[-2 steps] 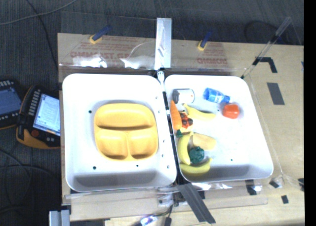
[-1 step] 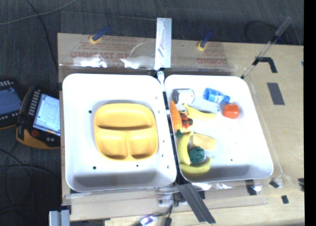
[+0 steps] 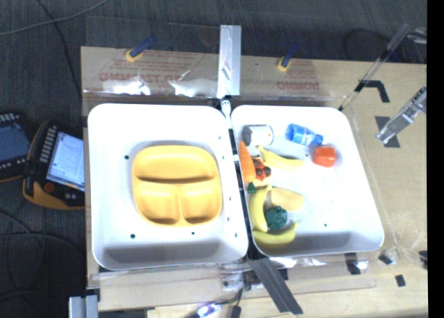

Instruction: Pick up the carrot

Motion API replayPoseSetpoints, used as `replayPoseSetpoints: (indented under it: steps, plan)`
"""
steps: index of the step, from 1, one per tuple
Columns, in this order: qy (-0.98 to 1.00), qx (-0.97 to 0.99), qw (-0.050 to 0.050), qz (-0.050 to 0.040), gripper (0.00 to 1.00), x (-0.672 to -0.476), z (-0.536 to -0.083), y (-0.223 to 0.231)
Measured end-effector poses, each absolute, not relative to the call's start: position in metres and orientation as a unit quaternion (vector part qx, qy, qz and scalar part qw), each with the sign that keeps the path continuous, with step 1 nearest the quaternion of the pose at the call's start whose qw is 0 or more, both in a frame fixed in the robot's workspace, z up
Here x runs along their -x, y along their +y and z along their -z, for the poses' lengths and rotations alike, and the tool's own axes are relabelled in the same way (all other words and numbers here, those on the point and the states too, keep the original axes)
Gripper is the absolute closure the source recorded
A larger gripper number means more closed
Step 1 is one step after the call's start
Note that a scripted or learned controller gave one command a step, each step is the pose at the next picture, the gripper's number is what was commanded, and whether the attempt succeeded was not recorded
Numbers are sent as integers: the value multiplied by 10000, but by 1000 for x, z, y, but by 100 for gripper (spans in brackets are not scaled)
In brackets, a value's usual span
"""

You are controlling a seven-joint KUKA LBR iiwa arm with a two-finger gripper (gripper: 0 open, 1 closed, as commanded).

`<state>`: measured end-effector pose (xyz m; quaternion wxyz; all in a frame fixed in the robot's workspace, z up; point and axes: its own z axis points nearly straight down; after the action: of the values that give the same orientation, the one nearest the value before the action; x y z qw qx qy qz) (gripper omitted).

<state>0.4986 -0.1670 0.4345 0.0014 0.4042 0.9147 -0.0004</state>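
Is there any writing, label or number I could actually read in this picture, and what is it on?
None can be read.
Clear plastic sheet behind the bins: red printed lines, too blurred to read.
Handheld screen device on the floor to the left: lit display, too small to read.
Blue packet in the right bin: any label is too small to make out.
Carrot, yellow tray: no writing visible.

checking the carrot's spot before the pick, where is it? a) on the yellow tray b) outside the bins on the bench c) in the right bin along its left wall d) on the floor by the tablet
c: the carrot lies in the right bin against its left wall, near the divider.
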Motion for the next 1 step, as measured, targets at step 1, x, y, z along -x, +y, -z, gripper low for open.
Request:
replayPoseSetpoints:
  steps: [1]
  plan:
    - [9316, -3635, 18, 9, 100, -492, -397, -177]
